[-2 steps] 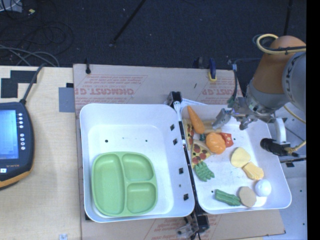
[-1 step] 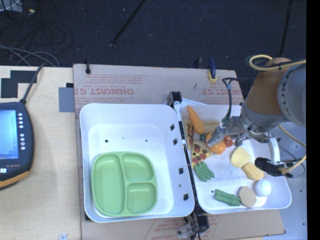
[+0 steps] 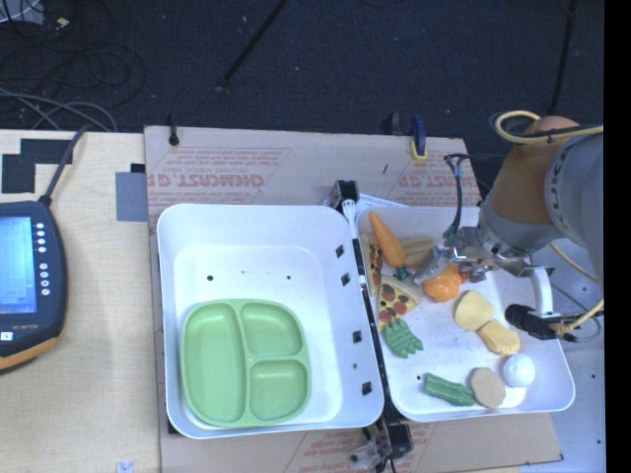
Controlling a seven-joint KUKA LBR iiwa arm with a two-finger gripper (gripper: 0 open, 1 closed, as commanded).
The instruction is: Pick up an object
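Note:
The right bin point(image 3: 552, 394) holds several toy foods: a carrot point(image 3: 385, 238), a pizza slice point(image 3: 392, 300), a green leafy piece point(image 3: 401, 338), a small orange fruit point(image 3: 443, 286), two yellow pieces point(image 3: 474, 309) point(image 3: 499, 338), a white egg point(image 3: 519, 371), a tan round piece point(image 3: 487, 386) and a green pickle point(image 3: 449, 390). My gripper point(image 3: 449, 261) is low in the bin's far part, just behind and above the orange fruit and to the right of the carrot. Nothing is visibly held in it.
The left bin point(image 3: 197, 235) holds a light green divided plate point(image 3: 245, 361) at its front. A black clip strip point(image 3: 360, 294) runs along the wall between the bins. A teach pendant point(image 3: 25, 274) lies at the far left on the bench.

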